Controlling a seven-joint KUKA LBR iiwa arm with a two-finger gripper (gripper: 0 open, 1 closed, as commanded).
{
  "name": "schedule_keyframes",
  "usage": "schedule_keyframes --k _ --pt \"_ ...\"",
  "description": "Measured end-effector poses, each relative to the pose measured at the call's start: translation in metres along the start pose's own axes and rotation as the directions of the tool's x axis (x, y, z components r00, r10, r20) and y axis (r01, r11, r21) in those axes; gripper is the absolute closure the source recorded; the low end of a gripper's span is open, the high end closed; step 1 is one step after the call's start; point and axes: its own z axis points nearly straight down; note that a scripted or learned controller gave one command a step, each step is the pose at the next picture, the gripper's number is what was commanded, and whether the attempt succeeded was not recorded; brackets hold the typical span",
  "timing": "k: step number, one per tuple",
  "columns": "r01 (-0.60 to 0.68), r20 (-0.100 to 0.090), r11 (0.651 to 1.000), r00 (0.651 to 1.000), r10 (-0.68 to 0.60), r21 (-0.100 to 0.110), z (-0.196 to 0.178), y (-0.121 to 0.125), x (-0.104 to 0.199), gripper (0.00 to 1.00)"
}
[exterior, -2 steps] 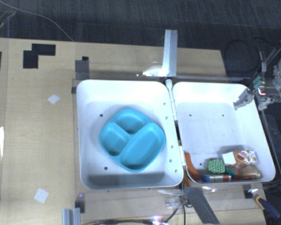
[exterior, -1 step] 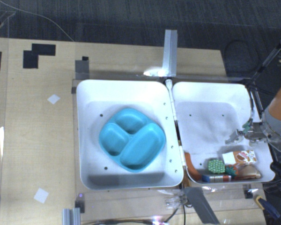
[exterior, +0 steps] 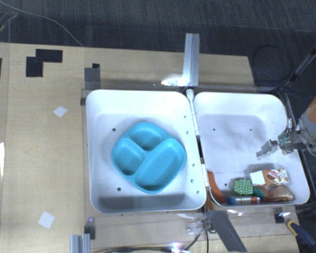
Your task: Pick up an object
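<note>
Worktop: pale wood, bearing two shallow white bins side by side. Left bin: holds one blue divided dish with three compartments, lying flat near the bin's middle. Right bin: objects gathered along its near edge, close to the near right corner. Items there: a green knobbly round object; just beside it to the right a white block; next to that a small packet with red and white print; a brown object at the near right corner; a curved orange-brown piece at the near left; a thin blue item lying along the front wall. These pieces touch or overlap; exact order of stacking cannot be told. Arm: enters from the right, grey. The jaws hang over the right bin's right part, above and apart from the cluster, nothing seen between them; whether they are apart or together cannot be told.
</note>
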Motion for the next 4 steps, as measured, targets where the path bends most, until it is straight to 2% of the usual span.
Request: schedule_keyframes --k 1,2,3,4 --pt "-0.011 0.0 1.0 1.0 0.011 -0.001 0.053 -0.003 0.001 0.0" --pt "0.051 0.002 0.999 0.999 -0.051 -0.015 0.057 -0.007 0.118 0.0" --pt "-0.059 -0.001 0.998 0.998 0.059 0.0 0.033 -0.015 0.097 0.0" --pt "0.417 0.0 0.909 0.909 -0.417 -0.001 0.048 0.027 0.108 0.0"
